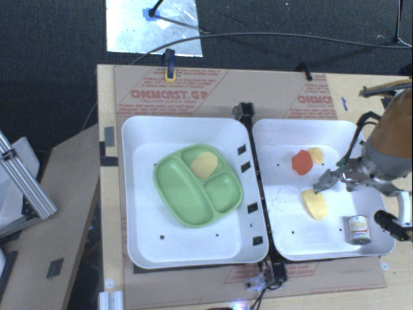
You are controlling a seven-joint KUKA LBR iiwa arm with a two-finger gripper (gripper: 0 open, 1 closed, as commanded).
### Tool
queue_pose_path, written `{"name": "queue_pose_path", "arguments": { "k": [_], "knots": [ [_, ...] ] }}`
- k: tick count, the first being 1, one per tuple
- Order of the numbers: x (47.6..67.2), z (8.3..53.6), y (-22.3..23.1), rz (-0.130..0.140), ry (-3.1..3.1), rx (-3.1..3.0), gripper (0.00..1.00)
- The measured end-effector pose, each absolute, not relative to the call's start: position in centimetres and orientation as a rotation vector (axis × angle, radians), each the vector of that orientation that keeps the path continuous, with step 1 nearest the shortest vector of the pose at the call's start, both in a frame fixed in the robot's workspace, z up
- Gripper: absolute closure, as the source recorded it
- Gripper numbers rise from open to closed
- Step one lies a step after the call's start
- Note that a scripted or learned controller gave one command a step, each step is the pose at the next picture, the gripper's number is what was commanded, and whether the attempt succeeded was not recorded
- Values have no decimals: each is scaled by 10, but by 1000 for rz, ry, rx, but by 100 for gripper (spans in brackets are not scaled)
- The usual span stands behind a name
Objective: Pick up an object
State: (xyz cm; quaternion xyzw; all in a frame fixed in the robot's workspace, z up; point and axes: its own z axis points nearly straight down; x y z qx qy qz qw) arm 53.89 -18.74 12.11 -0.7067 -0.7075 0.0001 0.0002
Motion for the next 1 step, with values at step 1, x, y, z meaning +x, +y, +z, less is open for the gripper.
{"name": "queue_pose_path", "arguments": {
  "k": [1],
  "knots": [
    [540, 134, -188, -2, -2225, -2223, 100]
  ]
}}
